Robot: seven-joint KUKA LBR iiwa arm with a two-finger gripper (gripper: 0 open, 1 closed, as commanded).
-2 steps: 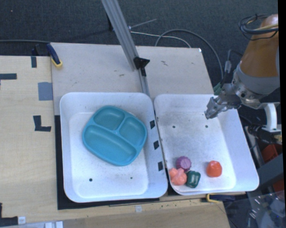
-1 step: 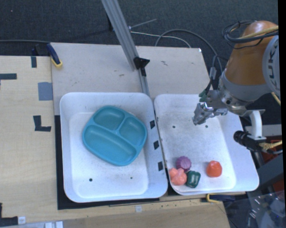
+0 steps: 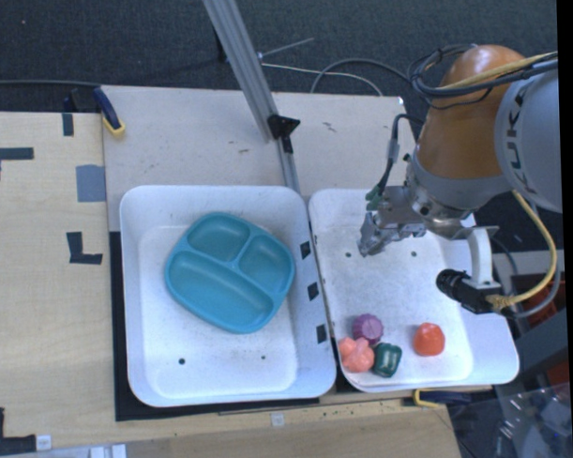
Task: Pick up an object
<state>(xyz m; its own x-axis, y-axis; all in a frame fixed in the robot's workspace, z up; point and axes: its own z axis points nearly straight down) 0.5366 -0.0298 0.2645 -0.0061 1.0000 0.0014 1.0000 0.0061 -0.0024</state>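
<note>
White bins sit side by side on my table (image 3: 199,147). The left bin (image 3: 144,303) carries a teal divided plate (image 3: 230,270), lying flat with its three compartments facing up. The right bin (image 3: 401,294) has the small objects, all clustered along its near edge: a purple piece (image 3: 368,327) touching an orange-pink piece (image 3: 357,354) just below it, a dark green piece (image 3: 387,360) beside those two, and a red-orange piece (image 3: 428,340) standing a little apart to the right. The grey arm with its orange band (image 3: 465,114) reaches in from the right, and the hand (image 3: 373,241) hangs over the upper part of the right bin, well away from the cluster. From here I cannot tell whether the hand is open or closed; its tip is a dark blur against the bin floor. Nothing shows between its fingers. A slanted metal strut (image 3: 248,70) crosses the table behind the bins.
</note>
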